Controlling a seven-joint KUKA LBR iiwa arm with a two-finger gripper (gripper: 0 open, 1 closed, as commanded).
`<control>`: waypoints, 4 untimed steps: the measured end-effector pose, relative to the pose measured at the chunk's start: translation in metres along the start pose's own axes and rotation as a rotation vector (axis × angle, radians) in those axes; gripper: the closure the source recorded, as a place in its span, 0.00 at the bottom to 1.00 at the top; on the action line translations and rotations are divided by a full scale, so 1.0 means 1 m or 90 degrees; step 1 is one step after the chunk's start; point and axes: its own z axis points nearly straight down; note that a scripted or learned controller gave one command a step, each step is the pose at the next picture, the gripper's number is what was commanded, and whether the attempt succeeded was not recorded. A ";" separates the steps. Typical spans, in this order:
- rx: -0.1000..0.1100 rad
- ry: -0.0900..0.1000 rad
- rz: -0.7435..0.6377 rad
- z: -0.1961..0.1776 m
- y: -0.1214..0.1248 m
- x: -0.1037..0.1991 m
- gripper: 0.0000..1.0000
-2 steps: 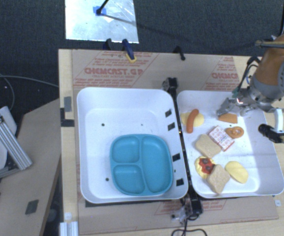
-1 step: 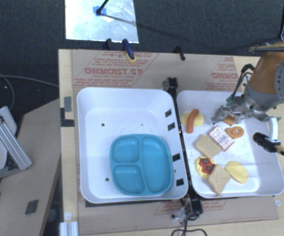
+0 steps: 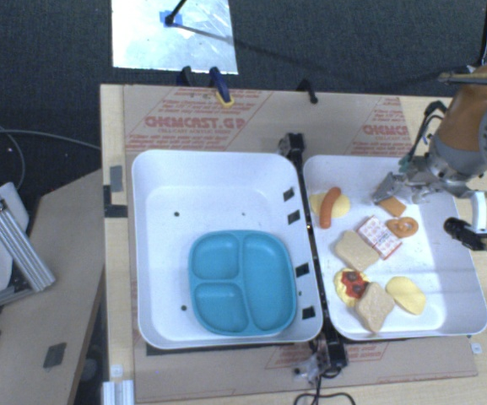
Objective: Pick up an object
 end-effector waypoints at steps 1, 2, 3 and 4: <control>0.003 0.001 -0.001 0.001 -0.022 0.001 0.00; 0.000 0.001 -0.003 0.000 -0.003 0.001 0.00; -0.002 0.000 -0.004 -0.012 -0.003 0.001 1.00; 0.006 0.004 -0.007 -0.009 -0.058 0.117 1.00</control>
